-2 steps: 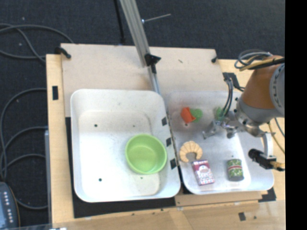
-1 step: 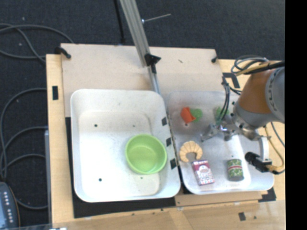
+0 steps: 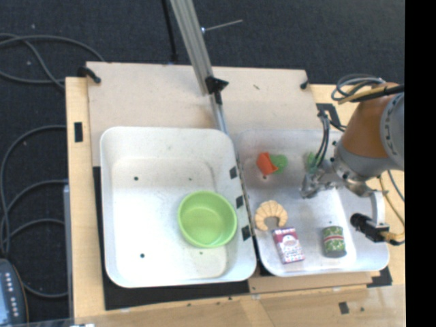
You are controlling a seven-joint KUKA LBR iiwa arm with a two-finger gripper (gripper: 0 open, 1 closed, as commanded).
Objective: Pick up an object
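In the right bin point(image 3: 354, 264) lie a red and green toy vegetable point(image 3: 270, 163), a tan croissant point(image 3: 271, 214), a red and white carton point(image 3: 289, 244) and a small dark green can point(image 3: 333, 241). A green object point(image 3: 312, 159) shows beside the arm near the bin's back. My gripper point(image 3: 311, 187) hangs low over the middle of the right bin, right of the toy vegetable and above the croissant and the can. I see nothing between its fingers.
A lime green bowl point(image 3: 207, 219) sits in the left bin point(image 3: 136, 182), near its right wall. A slanted metal pole point(image 3: 197, 46) rises behind the bins. Cables lie on the dark floor to the left.
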